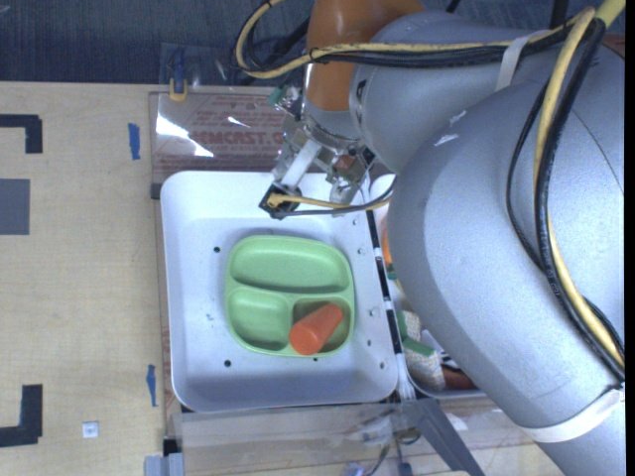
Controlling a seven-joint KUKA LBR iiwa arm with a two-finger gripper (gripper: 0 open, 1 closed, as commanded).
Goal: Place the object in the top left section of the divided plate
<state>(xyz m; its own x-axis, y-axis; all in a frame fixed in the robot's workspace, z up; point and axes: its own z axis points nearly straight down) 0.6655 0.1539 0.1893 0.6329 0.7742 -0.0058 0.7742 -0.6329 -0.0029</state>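
The green divided plate (283, 266) sits in the middle of the left white bin (193, 266). An orange cylinder (317, 327) lies tilted in the plate's near right section, its end leaning on the rim. The gripper (337, 177) hangs over the bin's far edge, apart from the plate, with nothing visibly in its hold; whether it is open or closed I cannot tell. The grey arm (486, 216) covers most of the right side
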